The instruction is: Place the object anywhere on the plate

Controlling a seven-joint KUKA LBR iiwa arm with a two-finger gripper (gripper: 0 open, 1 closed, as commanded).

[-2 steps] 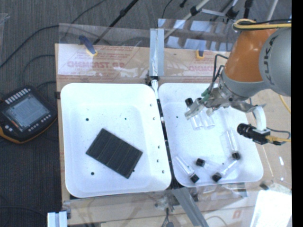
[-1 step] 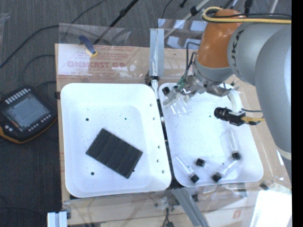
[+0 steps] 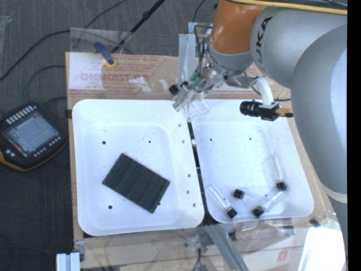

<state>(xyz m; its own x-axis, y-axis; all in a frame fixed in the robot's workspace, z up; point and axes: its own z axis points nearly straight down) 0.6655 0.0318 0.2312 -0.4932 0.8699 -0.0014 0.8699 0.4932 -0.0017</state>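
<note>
In the camera view, the grey arm (image 3: 293, 49) reaches in from the right, and its jaws (image 3: 189, 97) hang over the far edge of the two bins, above the seam where they meet. Something clear and glassy sits at the tips, but whether it is a carried object or part of the tool cannot be told, nor how wide the jaws stand.

The left bin (image 3: 90, 208) holds the dark ribbed plate (image 3: 136, 183), lying flat and slanted near the bin's middle, with nothing on it. The right bin (image 3: 299, 202) holds several clear vials with black caps (image 3: 271, 199), scattered along its near side, well apart from the jaws. A teach pendant (image 3: 28, 134) lies on the tabletop beside the left bin.

Judging from this, the step in hand is either the carry toward the plate or the approach to a pick; the plate is not yet loaded. If a vial is in hand, the next move calls for travelling leftward and toward the near side, over the plate, then lowering before release, since a round vial could roll off the ribbed surface. If not, the jaws need to go down to the vials first.
</note>
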